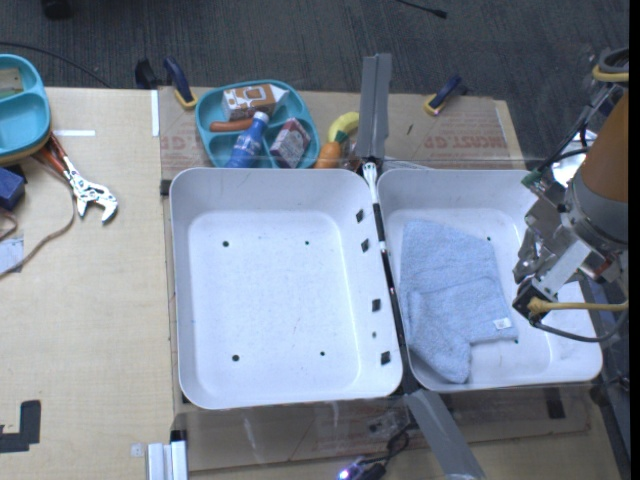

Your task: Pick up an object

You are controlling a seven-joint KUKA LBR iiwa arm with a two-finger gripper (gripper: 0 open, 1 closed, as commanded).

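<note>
A light blue folded cloth [450, 293] lies in the right bin [560, 363], filling its left and middle part, with a small white tag at its right edge. My gripper [528, 276] hangs over the right side of that bin, just right of the cloth and above its edge. Nothing shows between the fingers. The arm's orange band is at the far right of the view.
The left bin [200, 368] stands beside the right one, with a grey divider post [374, 108] behind them. Behind the bins sits a blue tray [212, 138] with small items. A wrench [88, 193] and a blue dish [20, 108] lie at the left.
</note>
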